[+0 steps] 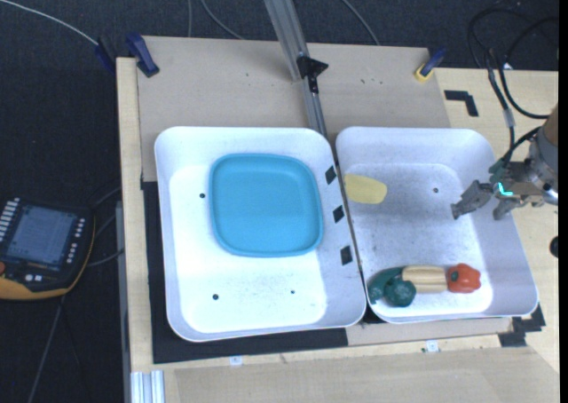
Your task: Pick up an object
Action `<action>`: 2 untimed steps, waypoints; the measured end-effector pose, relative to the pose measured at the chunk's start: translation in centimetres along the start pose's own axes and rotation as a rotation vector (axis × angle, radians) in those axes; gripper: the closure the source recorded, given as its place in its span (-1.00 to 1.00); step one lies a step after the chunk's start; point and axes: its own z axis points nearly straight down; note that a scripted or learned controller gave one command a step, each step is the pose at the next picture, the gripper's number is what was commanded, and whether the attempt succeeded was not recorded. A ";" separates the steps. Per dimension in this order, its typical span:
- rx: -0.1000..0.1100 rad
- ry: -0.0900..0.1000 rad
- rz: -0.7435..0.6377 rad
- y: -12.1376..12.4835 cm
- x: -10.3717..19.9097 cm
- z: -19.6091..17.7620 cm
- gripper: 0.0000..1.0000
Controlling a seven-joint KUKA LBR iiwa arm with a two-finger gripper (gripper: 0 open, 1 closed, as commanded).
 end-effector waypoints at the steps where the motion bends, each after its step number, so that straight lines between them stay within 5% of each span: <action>1: 0.000 0.000 0.000 0.0 0.0 0.0 -1.00; 2: 0.005 0.001 0.000 0.5 -0.6 5.8 -1.00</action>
